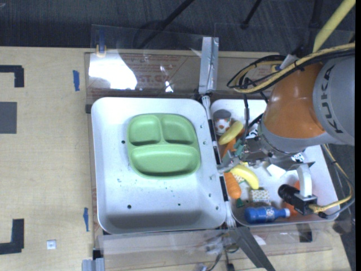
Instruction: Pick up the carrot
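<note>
The carrot (232, 186) is a short orange piece lying near the left wall of the right bin (330, 168), just below a yellow banana (247, 175). My gripper (241, 153) hangs over the left middle of that bin, a little above and behind the carrot, with the banana between them. The grey arm with its orange band covers much of the bin's middle. Nothing shows held in the gripper.
A second yellow banana (231, 132) and a small grey-and-white toy (222, 118) lie at the bin's back left. A blue bottle (265, 213) and a speckled block (259, 196) sit near the front. The left bin (113, 196) holds a green divided plate (163, 144).
</note>
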### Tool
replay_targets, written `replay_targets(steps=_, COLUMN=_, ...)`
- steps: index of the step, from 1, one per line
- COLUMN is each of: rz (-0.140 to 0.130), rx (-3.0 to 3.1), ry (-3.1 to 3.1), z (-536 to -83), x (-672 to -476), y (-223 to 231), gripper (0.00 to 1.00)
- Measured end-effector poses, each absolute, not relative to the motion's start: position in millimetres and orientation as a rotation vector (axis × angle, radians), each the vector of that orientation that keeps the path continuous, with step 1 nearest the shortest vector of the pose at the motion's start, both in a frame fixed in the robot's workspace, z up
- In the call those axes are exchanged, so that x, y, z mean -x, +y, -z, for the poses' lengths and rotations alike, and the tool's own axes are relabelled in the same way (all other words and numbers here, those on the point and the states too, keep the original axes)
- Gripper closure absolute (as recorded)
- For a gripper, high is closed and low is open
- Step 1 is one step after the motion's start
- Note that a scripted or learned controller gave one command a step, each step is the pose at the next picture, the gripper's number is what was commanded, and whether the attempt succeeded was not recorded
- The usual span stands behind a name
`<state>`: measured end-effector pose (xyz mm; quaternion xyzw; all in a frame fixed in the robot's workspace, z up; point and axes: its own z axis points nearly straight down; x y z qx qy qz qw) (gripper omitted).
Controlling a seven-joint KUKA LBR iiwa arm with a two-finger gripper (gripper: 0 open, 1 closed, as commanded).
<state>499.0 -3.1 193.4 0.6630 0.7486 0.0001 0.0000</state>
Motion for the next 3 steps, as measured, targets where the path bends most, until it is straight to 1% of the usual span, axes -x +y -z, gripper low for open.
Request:
replay_targets(steps=1, rz=0.001, rx=-1.848, ry=2.544, z=-184, x=-484.4, y=3, gripper=0.0)
replay_targets(steps=2, rz=0.0, rx=-2.314, ry=2.123, z=-184, x=-479.6, y=-25, gripper=0.0)
replay_targets(steps=3, rz=-0.001, rx=-2.291, ry=2.147, z=-198, x=-479.7, y=19, gripper=0.0)
